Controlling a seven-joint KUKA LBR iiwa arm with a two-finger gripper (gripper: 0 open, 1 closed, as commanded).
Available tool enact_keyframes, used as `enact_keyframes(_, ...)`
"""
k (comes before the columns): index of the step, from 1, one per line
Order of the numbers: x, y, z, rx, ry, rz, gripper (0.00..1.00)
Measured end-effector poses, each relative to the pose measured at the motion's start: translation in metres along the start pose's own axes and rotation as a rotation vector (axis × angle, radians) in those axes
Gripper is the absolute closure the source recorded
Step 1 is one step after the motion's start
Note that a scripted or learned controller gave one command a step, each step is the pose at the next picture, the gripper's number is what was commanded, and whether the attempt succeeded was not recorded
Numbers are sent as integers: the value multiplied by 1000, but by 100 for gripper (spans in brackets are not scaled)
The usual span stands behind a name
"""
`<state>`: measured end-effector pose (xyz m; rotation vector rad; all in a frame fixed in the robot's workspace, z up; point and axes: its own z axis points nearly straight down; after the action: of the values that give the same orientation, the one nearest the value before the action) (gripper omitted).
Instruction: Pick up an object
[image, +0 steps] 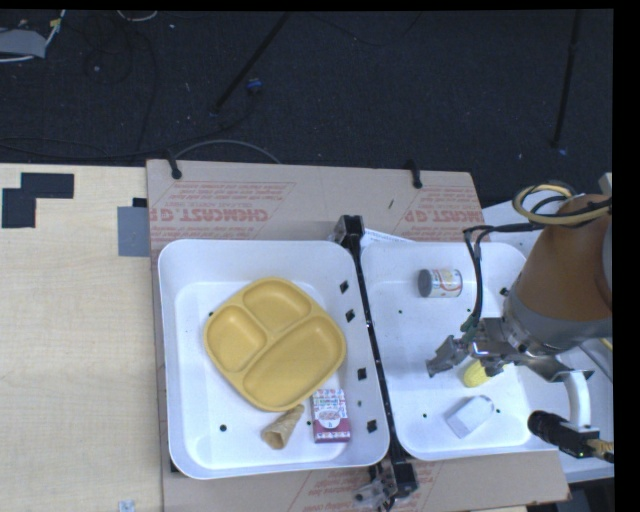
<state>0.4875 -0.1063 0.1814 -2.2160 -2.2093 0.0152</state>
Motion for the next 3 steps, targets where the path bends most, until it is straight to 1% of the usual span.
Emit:
enact_keyframes(1, 0, 3, -6, -14, -2, -2, 0)
enact_keyframes(2, 2, -2, 38, -7, 1, -3, 0)
enact_keyframes(3, 3, -3, 92, -7, 1, -3, 0)
